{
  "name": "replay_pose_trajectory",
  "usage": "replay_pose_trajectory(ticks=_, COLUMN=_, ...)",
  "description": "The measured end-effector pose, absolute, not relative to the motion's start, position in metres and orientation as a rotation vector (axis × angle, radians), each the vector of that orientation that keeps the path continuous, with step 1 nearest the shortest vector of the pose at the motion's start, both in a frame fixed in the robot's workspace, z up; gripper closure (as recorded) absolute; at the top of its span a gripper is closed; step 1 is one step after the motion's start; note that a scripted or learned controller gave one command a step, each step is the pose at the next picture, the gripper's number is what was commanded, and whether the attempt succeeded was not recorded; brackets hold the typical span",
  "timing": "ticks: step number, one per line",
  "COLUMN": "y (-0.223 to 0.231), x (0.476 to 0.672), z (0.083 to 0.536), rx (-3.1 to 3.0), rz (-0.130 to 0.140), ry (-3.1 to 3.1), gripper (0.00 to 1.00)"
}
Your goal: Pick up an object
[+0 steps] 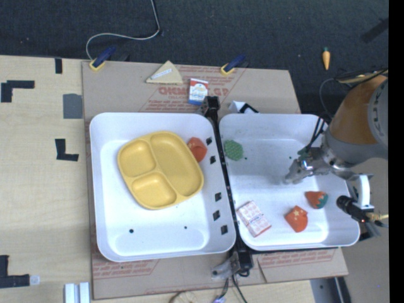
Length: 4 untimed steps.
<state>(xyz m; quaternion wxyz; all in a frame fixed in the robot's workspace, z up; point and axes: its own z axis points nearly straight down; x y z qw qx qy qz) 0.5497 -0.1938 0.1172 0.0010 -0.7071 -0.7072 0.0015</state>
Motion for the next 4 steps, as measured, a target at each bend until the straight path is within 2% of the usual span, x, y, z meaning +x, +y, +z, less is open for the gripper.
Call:
replay_pose_trajectory(ticks=1, y=-0.193, x=0.55, z=0.118, rx=-2.22, rz=0.003, ry=-2.221, gripper=0.0)
replay_pose_trajectory(ticks=2, y=-0.224, x=0.484, z=0.086, rx=-2.224, rz=0.002, ry=-2.222, gripper=0.0)
replay_pose_trajectory(ticks=3, y=-0.168, x=0.565, z=0.087, rx=-2.223, rz=-0.007, ry=-2.231, gripper=0.0)
replay_pose_trajectory(ticks=4, y=-0.164, x=0.484, z=0.184, rx=-2.222, rz=0.001, ry=-2.222, gripper=0.0)
